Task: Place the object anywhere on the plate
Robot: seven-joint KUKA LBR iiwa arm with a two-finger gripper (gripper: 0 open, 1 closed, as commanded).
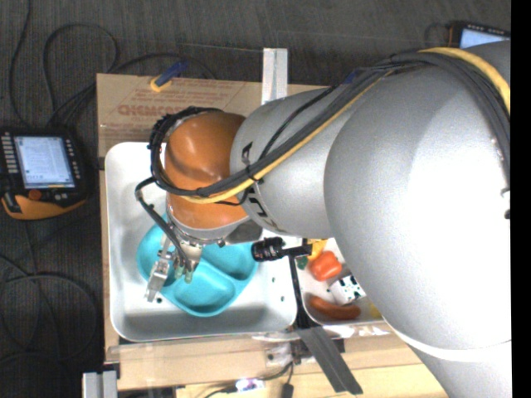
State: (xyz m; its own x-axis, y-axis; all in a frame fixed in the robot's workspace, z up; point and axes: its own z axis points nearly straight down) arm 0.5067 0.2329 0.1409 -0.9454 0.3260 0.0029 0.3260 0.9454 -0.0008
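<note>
arm [398, 197]: showing smooth satin grey casing | orange band [199, 172]: gleaming glossy | plate [207, 284]: looking like glossy turquoise plastic | bin [124, 222]: appearing smooth white plastic | bench [133, 98]: showing matt cardboard

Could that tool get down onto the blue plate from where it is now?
Probably yes. The tool hangs right above the blue plate in the left bin, and nothing lies between them. I cannot tell whether it carries anything.
</note>
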